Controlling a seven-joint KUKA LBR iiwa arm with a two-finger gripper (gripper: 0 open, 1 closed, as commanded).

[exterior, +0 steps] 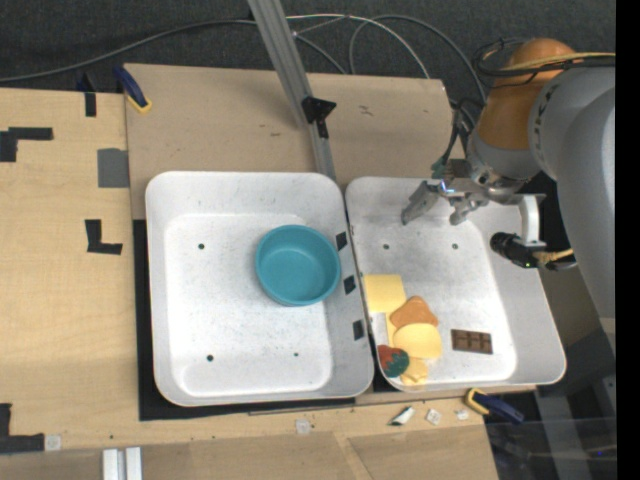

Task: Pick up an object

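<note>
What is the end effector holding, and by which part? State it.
Nothing. The end effector hangs open over the bare upper part of the right shallow white bin, with nothing between its fingers, apart from the yellow and orange foam pieces.

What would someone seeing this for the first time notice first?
Probably the teal bowl, alone near the middle of the left bin. Next, the cluster of yellow and orange pieces by the right bin's front left corner, with a small brown block just to their right. The gripper hangs open over that bin's far end, holding nothing.
</note>
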